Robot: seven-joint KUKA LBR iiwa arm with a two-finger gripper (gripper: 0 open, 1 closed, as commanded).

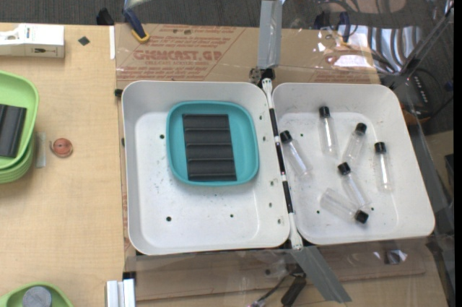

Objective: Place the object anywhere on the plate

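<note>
The bench [72, 226] is carrying two white bins side by side. The left bin [144, 226] is holding a teal plate [249, 146], which is lying flat toward the bin's back with a dark ribbed insert [209, 146] sitting in it. The right bin [411, 226] is holding six clear vials [327, 128] with black caps. They are lying scattered and mostly apart from each other, all well away from the plate. How far the gripper is opening, or whether it is gripping anything, cannot be told.
</note>
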